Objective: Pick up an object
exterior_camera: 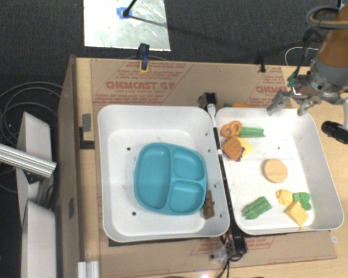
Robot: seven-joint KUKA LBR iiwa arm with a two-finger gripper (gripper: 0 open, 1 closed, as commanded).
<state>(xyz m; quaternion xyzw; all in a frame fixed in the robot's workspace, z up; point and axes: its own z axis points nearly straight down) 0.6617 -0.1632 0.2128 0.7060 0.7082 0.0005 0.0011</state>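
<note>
- Toy food pieces, any of which could be the pick, lie scattered in the right bin (319, 155), the nearer one to the arm (339, 45).
- Camera view: two white bins sit side by side on a cardboard-covered surface (156, 83), seen from above at a slant.
- Left bin (113, 155): a teal divided plate (169, 178) lies flat near its middle. A small brown piece (209, 204) rests against the bin's right wall, beside the plate.
- Right bin, upper left corner: a pretzel (231, 128), a green strip (251, 132) and a waffle-like piece (234, 149) on a yellow bit are bunched close together, some touching.
- Right bin, middle: a tan disc (275, 170) lies alone and flat, with bare floor all round it. That spacing probably makes it the easiest thing to grasp.
- Right bin, lower part: a green bean pod (256, 207) lies apart from a tight cluster of a yellow piece (284, 197), a green leafy piece (302, 200) and a cheese wedge (297, 213).
- The arm, grey with an orange band, enters from the upper right.
- Tool (290, 103): it hangs over the right bin's far rim, its two fingers spread apart with nothing between them.
- The disc lies well below and slightly left of the tool in the view; the pretzel group is to its left, and the lower cluster is farthest away.
- Judging from this, no grasp has begun; the tool would need to move in over the bin and descend.
</note>
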